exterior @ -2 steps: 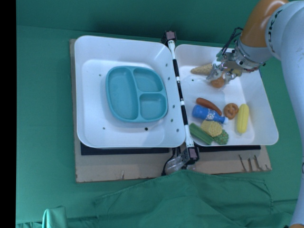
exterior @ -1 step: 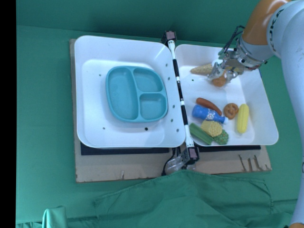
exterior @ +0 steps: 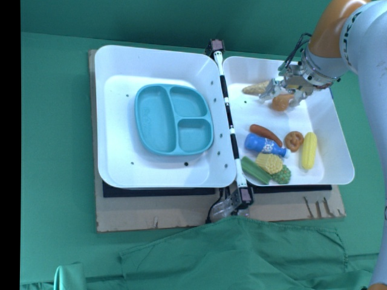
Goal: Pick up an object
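My gripper (exterior: 285, 94) hangs low over the far part of the right bin (exterior: 338, 162). An orange-brown drumstick (exterior: 281, 102) sits right under its tip, touching or nearly touching it. Just to its left lies a tan pastry (exterior: 255, 89). Nearer in the same bin are a red sausage (exterior: 266, 134), a blue bottle (exterior: 263, 144), a brown pretzel (exterior: 294, 140), a yellow corn cob (exterior: 309, 150), a yellow waffle piece (exterior: 269, 162), a green cucumber (exterior: 254, 170) and a green bumpy piece (exterior: 282, 175).
The left bin (exterior: 121, 65) holds a teal divided plate (exterior: 174, 119). A black-and-white rod (exterior: 227, 107) runs between the bins. Both stand on cardboard (exterior: 151, 213) over green cloth, and the cloth bunches up at the near edge (exterior: 242, 252).
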Available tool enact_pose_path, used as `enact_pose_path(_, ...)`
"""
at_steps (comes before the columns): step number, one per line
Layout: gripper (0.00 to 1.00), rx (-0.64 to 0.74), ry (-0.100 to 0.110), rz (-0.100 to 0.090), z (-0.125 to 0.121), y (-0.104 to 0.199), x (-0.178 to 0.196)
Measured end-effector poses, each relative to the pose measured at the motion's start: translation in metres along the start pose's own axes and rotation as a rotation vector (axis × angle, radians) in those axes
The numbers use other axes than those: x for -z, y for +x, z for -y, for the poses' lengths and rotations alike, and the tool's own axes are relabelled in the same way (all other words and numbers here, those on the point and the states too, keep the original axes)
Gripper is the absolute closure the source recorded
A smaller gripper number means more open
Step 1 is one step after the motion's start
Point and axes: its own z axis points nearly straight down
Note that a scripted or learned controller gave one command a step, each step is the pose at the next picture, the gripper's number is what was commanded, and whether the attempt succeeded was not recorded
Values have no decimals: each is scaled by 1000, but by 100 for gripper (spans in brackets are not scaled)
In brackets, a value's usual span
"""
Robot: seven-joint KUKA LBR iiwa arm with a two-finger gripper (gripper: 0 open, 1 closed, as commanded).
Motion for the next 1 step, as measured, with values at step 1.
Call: enact_pose_path(1,100,-2,-8,2,-2,-1,15)
